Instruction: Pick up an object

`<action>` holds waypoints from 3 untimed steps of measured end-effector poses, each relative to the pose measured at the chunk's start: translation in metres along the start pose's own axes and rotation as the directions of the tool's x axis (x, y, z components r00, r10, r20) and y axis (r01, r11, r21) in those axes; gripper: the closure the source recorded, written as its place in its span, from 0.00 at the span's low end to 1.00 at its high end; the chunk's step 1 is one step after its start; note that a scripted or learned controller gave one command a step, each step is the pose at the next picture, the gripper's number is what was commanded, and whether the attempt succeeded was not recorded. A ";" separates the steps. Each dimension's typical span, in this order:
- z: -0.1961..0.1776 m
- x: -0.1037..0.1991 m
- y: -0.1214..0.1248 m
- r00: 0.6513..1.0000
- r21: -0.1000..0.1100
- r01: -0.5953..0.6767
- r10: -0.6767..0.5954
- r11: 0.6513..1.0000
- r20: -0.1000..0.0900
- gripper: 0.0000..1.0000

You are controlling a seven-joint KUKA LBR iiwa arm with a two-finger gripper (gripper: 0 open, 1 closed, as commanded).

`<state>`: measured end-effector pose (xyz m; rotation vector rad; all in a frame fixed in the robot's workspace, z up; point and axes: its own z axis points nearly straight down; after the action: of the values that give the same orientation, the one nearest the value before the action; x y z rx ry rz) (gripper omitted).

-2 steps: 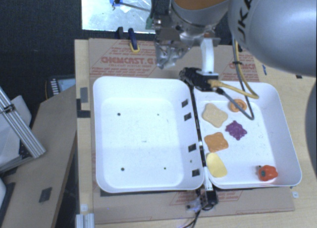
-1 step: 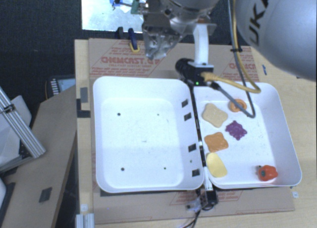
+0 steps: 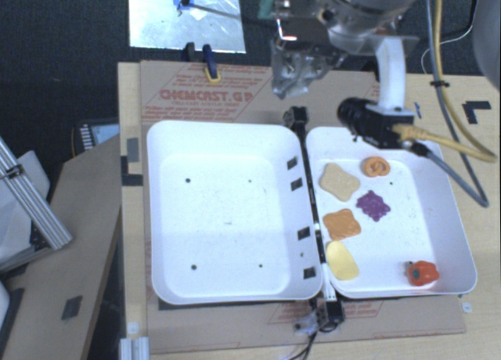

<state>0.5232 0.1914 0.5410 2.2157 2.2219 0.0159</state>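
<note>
The right bin (image 3: 438, 194) holds several small food toys. A beige slice (image 3: 339, 181) lies near its back left, with an orange ring-shaped piece (image 3: 376, 167) to its right. In the middle are a purple grape cluster (image 3: 373, 206) and an orange slice (image 3: 342, 224). A yellow piece (image 3: 342, 261) rests by the front left wall, and a red-orange pepper (image 3: 423, 273) sits in the front right corner. My gripper (image 3: 292, 78) hangs high behind the bins, over the cardboard near the divider, well away from every toy.
The left bin (image 3: 219, 217) stands beside the right one, joined by black clips (image 3: 301, 186) along the divider. A black fitting with yellow hoses (image 3: 376, 125) overhangs the right bin's back edge. A blue-and-yellow clamp (image 3: 210, 65) sits on the cardboard behind.
</note>
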 end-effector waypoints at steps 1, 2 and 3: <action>0.074 0.045 -0.016 1.000 0.015 0.006 -0.006 1.000 0.005 1.00; 0.040 0.035 -0.038 1.000 0.005 0.003 -0.003 1.000 0.002 1.00; 0.004 0.043 -0.009 1.000 0.003 -0.001 0.001 1.000 0.002 1.00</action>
<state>0.5143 0.2344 0.5373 2.2177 2.2213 0.0099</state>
